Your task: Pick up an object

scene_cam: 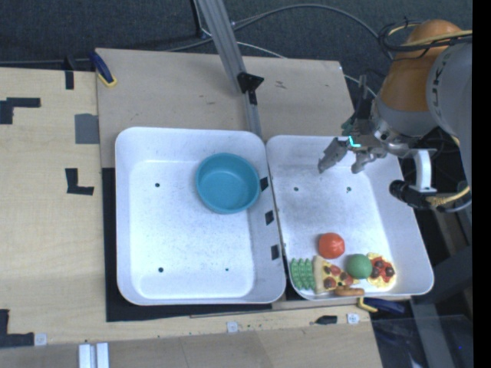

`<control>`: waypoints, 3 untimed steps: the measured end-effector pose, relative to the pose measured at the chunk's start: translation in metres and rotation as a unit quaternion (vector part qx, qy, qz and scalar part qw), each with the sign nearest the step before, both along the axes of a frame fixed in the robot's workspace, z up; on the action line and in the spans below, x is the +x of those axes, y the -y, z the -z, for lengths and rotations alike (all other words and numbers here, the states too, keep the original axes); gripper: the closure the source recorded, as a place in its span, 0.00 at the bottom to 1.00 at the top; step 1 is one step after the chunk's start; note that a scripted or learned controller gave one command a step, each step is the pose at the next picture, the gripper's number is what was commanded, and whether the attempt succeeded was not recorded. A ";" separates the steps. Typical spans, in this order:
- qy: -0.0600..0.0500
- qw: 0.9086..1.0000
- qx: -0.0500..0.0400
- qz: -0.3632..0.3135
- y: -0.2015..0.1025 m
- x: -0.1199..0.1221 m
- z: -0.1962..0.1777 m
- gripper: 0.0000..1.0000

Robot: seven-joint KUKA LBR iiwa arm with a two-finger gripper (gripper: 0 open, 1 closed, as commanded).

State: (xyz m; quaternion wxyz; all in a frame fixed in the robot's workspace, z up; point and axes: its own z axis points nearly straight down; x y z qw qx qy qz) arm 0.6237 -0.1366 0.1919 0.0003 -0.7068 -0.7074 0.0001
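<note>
My gripper hangs over the far part of the right bin, its two fingers spread open with nothing between them. Well below it, near the bin's front, lies a red tomato-like ball. Beside that sit a green round piece, a green ridged piece and a cluster of small toy foods. A blue bowl rests upright in the left bin, near its far right side.
A grey metal pole slants down from the top to the gap between the bins. Cables run across the dark floor behind the bench. The arm's body stands at the right edge.
</note>
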 end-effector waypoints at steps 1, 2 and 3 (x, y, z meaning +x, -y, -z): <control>0.000 1.000 0.000 0.000 0.000 0.000 0.000 0.00; -0.002 1.000 0.000 0.000 0.000 -0.007 0.044 0.00; -0.002 1.000 0.000 0.000 -0.001 -0.008 0.098 0.00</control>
